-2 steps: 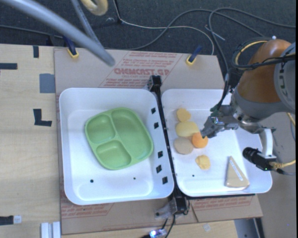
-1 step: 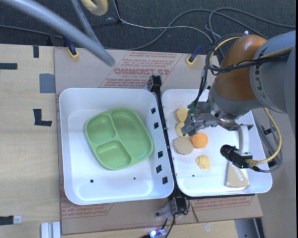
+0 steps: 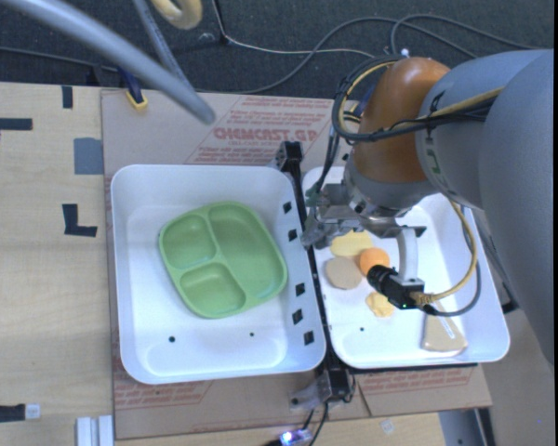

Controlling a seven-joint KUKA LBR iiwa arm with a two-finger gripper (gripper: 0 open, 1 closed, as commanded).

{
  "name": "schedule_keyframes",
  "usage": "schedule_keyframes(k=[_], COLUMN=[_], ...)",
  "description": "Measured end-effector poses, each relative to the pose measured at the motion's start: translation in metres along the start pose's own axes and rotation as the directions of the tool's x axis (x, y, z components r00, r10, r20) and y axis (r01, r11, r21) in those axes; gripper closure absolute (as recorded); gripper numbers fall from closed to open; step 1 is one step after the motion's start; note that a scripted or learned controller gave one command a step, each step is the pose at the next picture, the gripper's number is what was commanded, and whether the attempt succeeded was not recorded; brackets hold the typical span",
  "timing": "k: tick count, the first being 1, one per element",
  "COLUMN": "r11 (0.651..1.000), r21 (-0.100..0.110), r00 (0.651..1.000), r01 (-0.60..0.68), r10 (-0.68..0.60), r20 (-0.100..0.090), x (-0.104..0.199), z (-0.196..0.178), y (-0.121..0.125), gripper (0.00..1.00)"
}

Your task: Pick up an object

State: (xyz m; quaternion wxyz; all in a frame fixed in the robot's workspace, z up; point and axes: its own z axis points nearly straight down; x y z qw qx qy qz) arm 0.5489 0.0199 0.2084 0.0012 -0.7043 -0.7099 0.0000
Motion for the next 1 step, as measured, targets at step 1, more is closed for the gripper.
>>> schedule_keyframes(k=[1], r11=[1.0], r21=[0.0], r00=[1.0], r01=[-0.001], r10=[0.001], r20=[0.0], x=[0.0512], z=[0.0008], y=[0.0078], gripper=[1.0])
